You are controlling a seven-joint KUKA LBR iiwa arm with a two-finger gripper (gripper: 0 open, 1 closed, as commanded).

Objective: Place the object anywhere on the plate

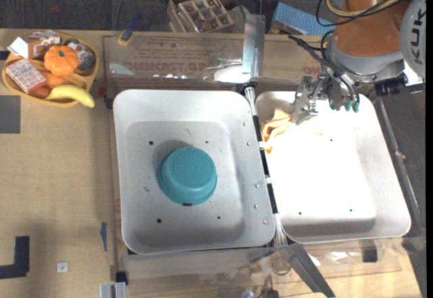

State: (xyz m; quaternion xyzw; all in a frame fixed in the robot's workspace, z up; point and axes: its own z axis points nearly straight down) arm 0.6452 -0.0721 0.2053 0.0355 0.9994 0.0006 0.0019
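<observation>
Barely got started, honestly. Found the plate [188, 175], teal, sitting bare in the middle of the left bin [135, 114], lower centre-left of frame. Spotted the object [276, 129], something pale yellow-orange and blurry, up in the right bin's [379, 222] upper-left corner. Saw the gripper [306, 108] hovering right by it, upper right of frame. Couldn't tell the finger state or any grip. Whole pick and carry left to do.

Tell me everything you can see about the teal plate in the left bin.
The teal plate is round, matte and plastic-looking, one solid blue-green colour with a flat central disc and a rounded rim. It looks to be lying upside down, level, near the middle of the left bin, resting on the white floor. Nothing lies on it or touches it; the claw is over the right bin.
</observation>
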